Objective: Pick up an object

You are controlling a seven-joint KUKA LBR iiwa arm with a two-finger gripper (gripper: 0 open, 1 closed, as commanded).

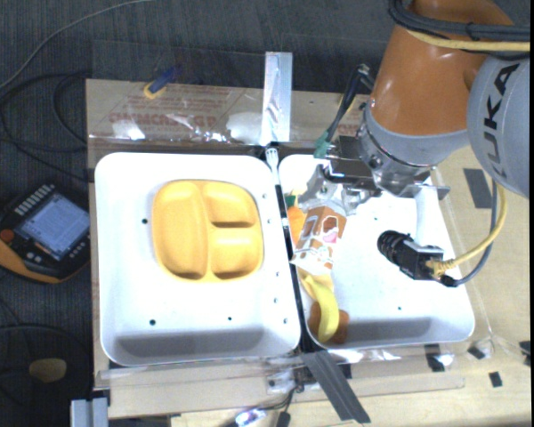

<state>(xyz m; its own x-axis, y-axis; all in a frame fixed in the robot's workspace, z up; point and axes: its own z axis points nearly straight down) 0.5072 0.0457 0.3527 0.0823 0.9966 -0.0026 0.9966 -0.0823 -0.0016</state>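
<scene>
Snack packet (320, 236) lies at nine o'clock in the right bin (409, 323) as the gripper (338, 181), grip state unclear, hovers above, seemingly descending to grasp.

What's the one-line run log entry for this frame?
arm: over right bin | gripper: above printed packet, fingers unclear | banana: right bin, near left wall | yellow tray: left bin | lift: not seen

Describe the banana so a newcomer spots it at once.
Start at the right bin, the one under the arm. Follow its left wall to the near corner: the banana lies there, just below a printed packet. It is plain yellow and curved; the packet is flat and patterned.
</scene>
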